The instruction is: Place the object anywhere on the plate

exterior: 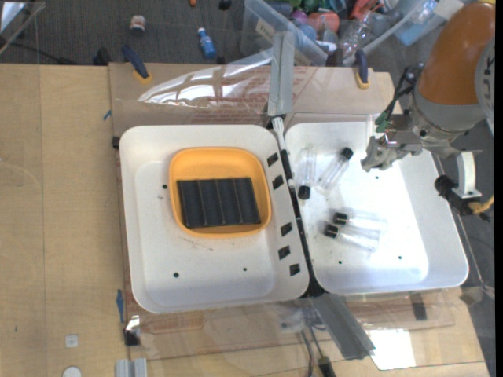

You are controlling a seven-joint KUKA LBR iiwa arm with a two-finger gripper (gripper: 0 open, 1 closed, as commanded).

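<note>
An orange plate (179, 173) lies in the left bin (149, 273). On it rests a black ridged rectangular block (218, 203), flat and roughly centred. In the right bin (428, 250) lie several clear plastic vials with black caps: one (334, 169) and another (306, 170) near the back left, and two side by side (355, 228) in the middle. My gripper (376, 158) hangs over the back of the right bin, just right of the back vials, with nothing visibly in it.
A grey divider with black clips (284, 210) separates the two bins. The arm's orange band (464, 34) rises at the back right. Behind the bench stands a clear tub of coloured toys (330, 2).
</note>
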